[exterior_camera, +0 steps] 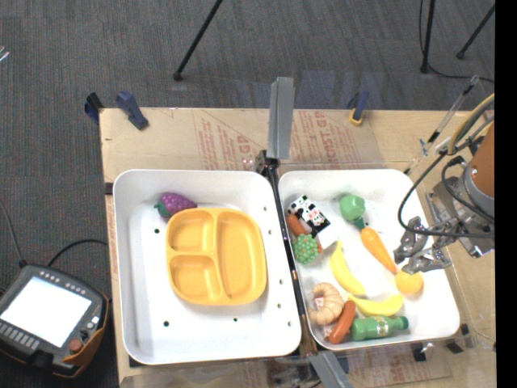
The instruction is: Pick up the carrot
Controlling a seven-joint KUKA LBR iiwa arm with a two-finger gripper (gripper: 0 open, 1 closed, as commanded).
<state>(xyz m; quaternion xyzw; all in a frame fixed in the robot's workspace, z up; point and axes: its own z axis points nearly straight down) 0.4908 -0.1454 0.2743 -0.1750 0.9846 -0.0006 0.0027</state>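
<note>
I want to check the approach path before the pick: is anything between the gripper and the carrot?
Nothing visible. The gripper sits just right of the carrot in the right bin, with bare floor between them.

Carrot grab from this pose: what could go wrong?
1. The tool sits beside the carrot, right above the small orange fruit; it may take that instead.
2. The carrot lies slanted beside the banana, so a descent may nudge both.
</note>
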